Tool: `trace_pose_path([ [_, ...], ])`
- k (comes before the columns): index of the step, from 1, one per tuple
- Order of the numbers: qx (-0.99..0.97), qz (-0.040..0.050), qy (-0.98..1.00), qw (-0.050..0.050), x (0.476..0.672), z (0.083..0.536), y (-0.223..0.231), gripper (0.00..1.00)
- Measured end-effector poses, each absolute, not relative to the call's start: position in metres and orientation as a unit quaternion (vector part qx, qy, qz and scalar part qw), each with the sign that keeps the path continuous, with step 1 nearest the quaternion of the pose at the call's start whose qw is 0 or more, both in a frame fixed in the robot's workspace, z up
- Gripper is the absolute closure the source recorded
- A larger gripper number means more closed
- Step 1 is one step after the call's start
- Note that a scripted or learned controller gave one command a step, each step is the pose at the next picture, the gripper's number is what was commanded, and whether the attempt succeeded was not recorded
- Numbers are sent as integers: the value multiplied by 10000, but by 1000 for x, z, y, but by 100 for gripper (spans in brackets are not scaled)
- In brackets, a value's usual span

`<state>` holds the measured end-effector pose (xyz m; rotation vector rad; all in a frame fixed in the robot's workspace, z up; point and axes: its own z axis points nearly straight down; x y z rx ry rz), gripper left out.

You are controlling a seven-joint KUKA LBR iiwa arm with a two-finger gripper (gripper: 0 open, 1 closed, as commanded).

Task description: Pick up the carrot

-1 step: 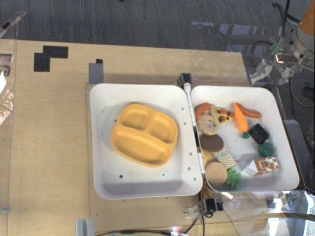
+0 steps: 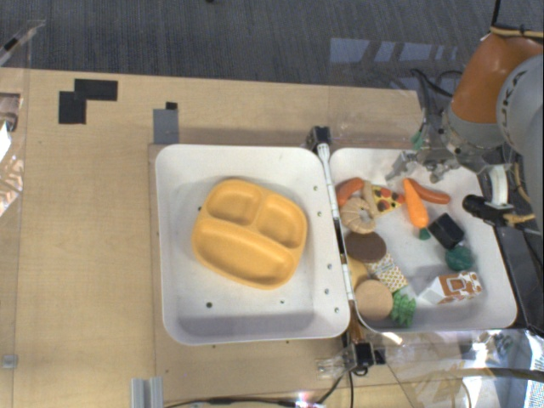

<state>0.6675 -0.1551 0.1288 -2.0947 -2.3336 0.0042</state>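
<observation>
- My claw (image 2: 425,161) hangs over the top edge of the right bin (image 2: 501,308), arm coming in from the right with the orange band (image 2: 486,79) above the wrist
- Claw state: can't tell how far open it is; metal parts blur together at this angle, nothing visibly held in it
- Carrot (image 2: 416,205) lies in the upper middle of the right bin, orange body slanted, green tip (image 2: 424,234) pointing down-right
- Carrot sits just below my claw; can't tell if they touch
- A reddish sausage-like piece (image 2: 432,195) lies just beside the carrot's upper end, crossing toward the right
- Black block (image 2: 445,229) right of the carrot's lower end, dark green leafy piece (image 2: 460,257) below that
- Left of the carrot: pizza slice toy (image 2: 382,199), a ring-shaped pastry (image 2: 359,218), a red-orange piece (image 2: 348,189) near the bin's left wall
- Lower down in the same bin: brown round cookie (image 2: 366,246), tan round piece (image 2: 372,297), green broccoli-like piece (image 2: 404,308), small white-and-orange carton (image 2: 460,286)
- Left bin (image 2: 183,313) holds a yellow divided tray (image 2: 250,232), roughly centred, well apart from the carrot
- Both bins sit side by side on the wooden tabletop (image 2: 81,253)
</observation>
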Motion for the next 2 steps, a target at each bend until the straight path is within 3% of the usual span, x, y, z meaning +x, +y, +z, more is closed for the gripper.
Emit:
trace_pose_path([
  [1,-6455,-55,-7637,-99,650,102,-158,0],
  [2,-6440,-74,-7648,-162,654,117,-158,100],
])
